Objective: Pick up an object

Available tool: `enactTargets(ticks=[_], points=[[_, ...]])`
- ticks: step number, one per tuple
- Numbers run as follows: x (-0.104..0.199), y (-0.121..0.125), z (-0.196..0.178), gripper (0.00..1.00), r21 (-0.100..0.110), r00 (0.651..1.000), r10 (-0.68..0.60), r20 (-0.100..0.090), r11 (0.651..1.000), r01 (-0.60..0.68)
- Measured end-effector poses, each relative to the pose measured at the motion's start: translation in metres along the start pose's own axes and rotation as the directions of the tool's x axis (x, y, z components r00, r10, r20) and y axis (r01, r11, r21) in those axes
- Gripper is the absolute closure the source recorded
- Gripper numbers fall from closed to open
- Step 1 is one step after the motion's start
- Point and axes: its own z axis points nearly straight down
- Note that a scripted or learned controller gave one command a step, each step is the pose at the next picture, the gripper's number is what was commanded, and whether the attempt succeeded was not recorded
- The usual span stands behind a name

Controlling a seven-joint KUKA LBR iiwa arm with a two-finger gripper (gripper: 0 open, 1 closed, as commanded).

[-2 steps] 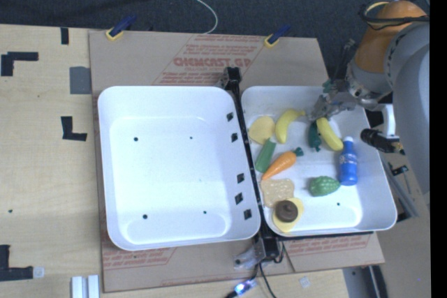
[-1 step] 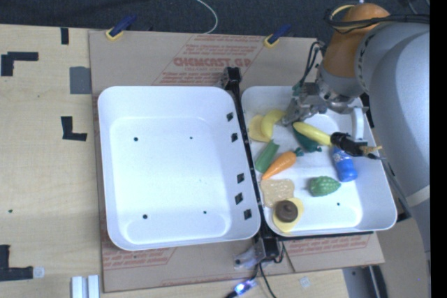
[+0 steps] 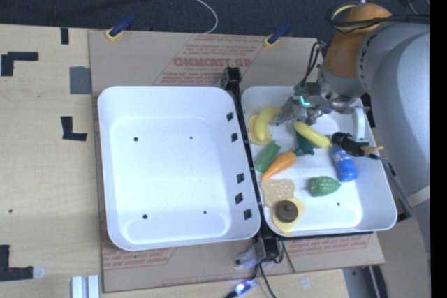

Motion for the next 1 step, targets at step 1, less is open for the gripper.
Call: enactTargets(ticks=[1], points=[[0.0401,-0.0413,0.0000,0.00,0.003,1.000,0.000,-0.002,1.000,0.000]])
